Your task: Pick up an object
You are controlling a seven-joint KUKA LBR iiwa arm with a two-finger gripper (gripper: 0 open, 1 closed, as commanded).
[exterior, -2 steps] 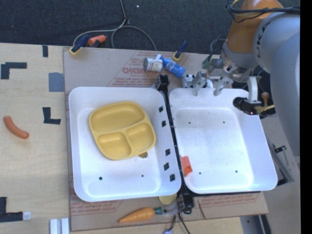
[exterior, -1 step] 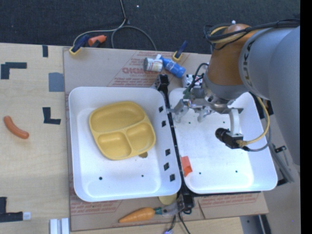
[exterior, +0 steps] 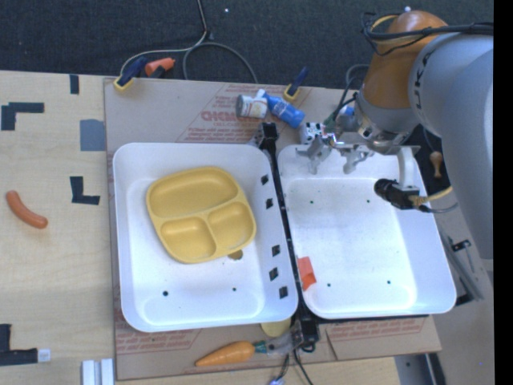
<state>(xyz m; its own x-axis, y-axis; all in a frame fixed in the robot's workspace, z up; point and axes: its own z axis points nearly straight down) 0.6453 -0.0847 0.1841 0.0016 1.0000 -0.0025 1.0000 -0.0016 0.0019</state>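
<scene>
Positioned over the far rim of the right bin (exterior: 365,239), the end effector (exterior: 335,160) points downward with its two fingers (exterior: 314,157) spread apart; nothing sits between them, so it is open and unloaded. Above it, the grey arm (exterior: 449,79) with its orange band (exterior: 393,62) enters from the right side of the view.

Left bin (exterior: 192,303) contents: one yellow divided plate (exterior: 200,213) with three compartments, lying flat and slightly rotated, near the bin's centre. A small dark-yellow item shows just beside the plate's near edge; its identity cannot be determined.

Outside the bins, on the cardboard sheet (exterior: 200,119) beyond their far edge, a white and blue bottle-like object (exterior: 271,107) lies on its side. A toy carrot (exterior: 227,354) lies on the cardboard in front of the bins. An orange sausage-shaped toy (exterior: 26,209) rests on the wooden tabletop (exterior: 48,279), well apart from the left bin. An orange marker tab (exterior: 306,273) sits at the divider between the two bins.
</scene>
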